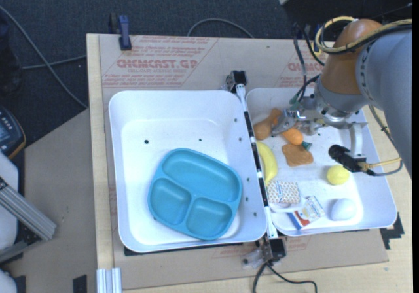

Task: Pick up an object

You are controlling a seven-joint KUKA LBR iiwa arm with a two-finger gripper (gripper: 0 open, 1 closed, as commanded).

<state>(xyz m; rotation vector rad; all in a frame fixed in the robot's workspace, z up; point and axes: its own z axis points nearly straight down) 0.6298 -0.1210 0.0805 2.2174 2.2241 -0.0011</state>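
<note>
Nearest you, the left bin (131, 115) carries one blue divided tray (194, 192). The right bin (380, 210) has a clutter: one white egg-shaped object (342, 208), one small red-and-blue packet (305, 212), one patterned wrapper (283, 192), one yellow ball (338, 174), one banana (267, 161) along the divider, one brown toast-like piece (298, 155), one orange ball (294, 136) and one brown lump (263, 129). Farther back, the gripper (302, 121) sits low just over the orange ball; you cannot tell whether it is spread or closed, nor whether it touches anything.
</note>
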